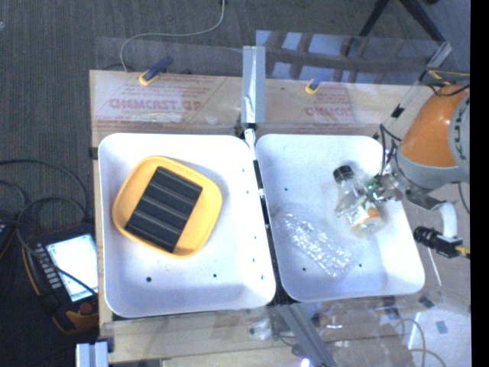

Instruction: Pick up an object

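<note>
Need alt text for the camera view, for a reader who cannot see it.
Seen from above, the grey and orange arm reaches from the right over the right bin, its gripper beside a clear bottle with a dark cap; a crumpled clear plastic piece lies nearer the camera. The left bin holds a yellow object with a ribbed black top.

A wooden bench [191,102] bears two white bins, left [122,281] and right [306,159], side by side

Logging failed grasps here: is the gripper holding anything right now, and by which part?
It cannot be told. The gripper sits against a clear bottle with a dark cap in the right bin, but the contact is too blurred to confirm a hold.
</note>
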### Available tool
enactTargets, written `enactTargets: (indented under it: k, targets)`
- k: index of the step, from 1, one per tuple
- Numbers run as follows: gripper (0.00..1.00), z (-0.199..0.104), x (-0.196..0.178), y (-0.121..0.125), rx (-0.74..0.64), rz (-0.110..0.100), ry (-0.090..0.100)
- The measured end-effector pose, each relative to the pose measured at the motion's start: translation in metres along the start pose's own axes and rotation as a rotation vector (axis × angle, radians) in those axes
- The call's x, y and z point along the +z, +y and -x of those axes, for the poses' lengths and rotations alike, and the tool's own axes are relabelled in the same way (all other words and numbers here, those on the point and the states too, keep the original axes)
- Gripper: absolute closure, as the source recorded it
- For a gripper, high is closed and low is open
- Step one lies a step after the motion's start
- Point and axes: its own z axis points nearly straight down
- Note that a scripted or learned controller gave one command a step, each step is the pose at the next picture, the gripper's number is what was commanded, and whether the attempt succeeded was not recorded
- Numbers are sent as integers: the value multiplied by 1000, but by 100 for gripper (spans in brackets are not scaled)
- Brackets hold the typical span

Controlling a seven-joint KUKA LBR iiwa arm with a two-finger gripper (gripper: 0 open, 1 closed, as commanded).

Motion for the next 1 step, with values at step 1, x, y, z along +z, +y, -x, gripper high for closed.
enactTargets:
  k: [1]
  targets:
    - [100, -40, -80, 11, -120, -3, -1]
